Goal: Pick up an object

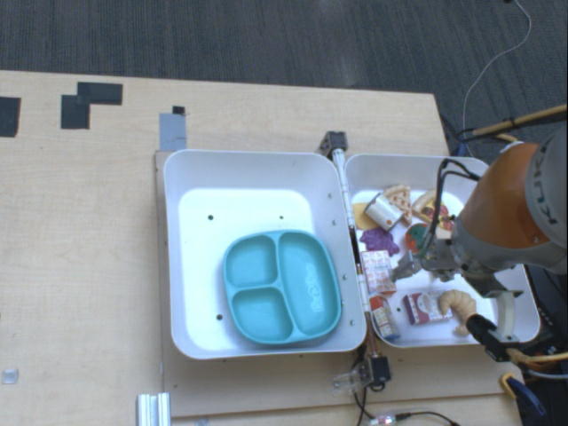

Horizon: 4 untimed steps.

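Looking down on the bench (89, 238), we see the grey arm (524, 211) with its orange band reaching in from the right over the right bin (529, 325). The gripper (417, 260) hangs low among the clutter there, but we cannot tell how it is set or whether anything sits in it, since the wrist hides that part.

Several small objects lie in the right bin. A white cylinder (383, 209) rests tilted toward the far left of it, just beside a pizza-slice toy (399, 195). Nearer, a purple bunch like toy grapes (379, 238) lies by the left wall, and a small pink-and-white packet (377, 266) sits just near of it. A red-and-white packet (422, 308) lies toward the near side, with a tan croissant-shaped piece (461, 303) beside it on the right. A small red item (382, 316) leans against the near left wall. A green-and-red piece (416, 234) shows just far of the gripper.

The left bin (191, 185) holds a light blue divided plate (282, 284) with three compartments, lying flat toward the near right corner.
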### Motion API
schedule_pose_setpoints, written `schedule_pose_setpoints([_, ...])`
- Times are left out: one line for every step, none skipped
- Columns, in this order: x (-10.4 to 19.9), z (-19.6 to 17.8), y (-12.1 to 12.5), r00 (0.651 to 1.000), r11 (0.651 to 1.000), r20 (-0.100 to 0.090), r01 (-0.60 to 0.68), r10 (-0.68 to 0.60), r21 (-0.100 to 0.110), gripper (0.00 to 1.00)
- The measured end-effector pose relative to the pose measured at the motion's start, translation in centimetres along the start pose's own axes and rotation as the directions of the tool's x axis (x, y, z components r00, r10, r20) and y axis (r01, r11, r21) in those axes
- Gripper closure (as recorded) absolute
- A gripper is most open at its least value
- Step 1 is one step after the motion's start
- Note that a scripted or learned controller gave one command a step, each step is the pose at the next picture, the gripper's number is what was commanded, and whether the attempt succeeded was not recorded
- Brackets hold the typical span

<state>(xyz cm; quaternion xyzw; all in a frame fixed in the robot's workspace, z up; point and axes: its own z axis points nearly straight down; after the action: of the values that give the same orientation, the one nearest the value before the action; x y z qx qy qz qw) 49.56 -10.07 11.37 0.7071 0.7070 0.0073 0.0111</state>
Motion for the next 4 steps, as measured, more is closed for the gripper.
schedule_pose_setpoints([1.4, 2.2, -0.3, 1.000, 1.000, 0.000, 0.001, -0.001, 0.004, 0.00])
schedule_pose_setpoints([1.7, 1.0, 0.0, 1.000, 1.000, -0.007, 0.007, -0.007, -0.002, 1.00])
schedule_pose_setpoints([7.6, -7.1, 5.2, 1.000, 1.000, -0.007, 0.007, -0.007, 0.022, 1.00])
schedule_pose_setpoints([7.5, -7.0, 5.1, 1.000, 1.000, -0.006, 0.007, -0.007, 0.024, 0.00])
